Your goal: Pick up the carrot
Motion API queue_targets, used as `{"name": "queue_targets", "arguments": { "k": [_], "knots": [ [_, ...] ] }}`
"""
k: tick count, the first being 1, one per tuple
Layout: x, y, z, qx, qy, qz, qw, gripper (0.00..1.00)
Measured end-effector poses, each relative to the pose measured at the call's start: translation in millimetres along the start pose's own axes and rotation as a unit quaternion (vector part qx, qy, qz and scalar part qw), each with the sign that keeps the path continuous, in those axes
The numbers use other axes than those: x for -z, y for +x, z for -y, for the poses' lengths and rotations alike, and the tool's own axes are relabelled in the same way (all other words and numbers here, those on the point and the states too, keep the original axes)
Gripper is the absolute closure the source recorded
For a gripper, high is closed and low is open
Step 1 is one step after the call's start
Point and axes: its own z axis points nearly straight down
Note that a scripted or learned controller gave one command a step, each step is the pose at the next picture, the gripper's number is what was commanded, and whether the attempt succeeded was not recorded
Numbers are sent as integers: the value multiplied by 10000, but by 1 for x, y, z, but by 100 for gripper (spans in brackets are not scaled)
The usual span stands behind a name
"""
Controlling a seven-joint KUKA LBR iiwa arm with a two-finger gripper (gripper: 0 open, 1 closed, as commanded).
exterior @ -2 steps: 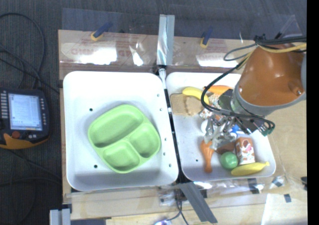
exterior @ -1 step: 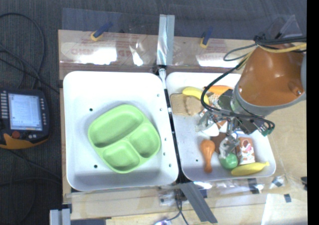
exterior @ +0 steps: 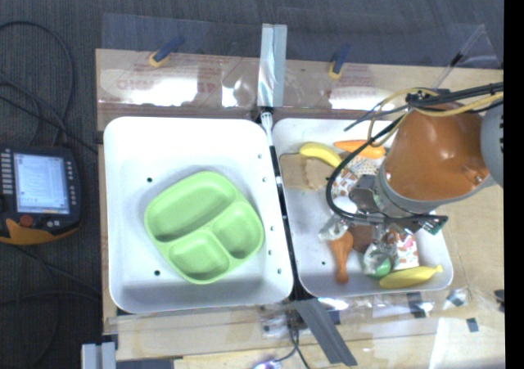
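Carrot (exterior: 361, 146) mostly hidden under arm; long axis seemingly left-right. Gripper (exterior: 381, 246) finger state: cannot tell.

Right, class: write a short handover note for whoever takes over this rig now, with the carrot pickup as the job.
End effector: low over the right bin, among the clutter; finger state hidden.
Carrot: at the right bin's far edge, beside a banana, partly behind the arm, not at the end effector.
Left bin: holds a green divided plate.
Done: nothing visibly grasped.
Left: move to the carrot, grasp, lift.
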Motion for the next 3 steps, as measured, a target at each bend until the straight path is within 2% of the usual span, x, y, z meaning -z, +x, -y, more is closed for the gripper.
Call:
{"name": "queue_targets", "arguments": {
  "k": [1,2,3],
  "knots": [
    [-44,-4,1,-390,49,29,9992,0],
    [-33,-7,2,-383,79,59,9992,100],
    [51,-32,-41,699,39,33,9975,100]
  ]
}}
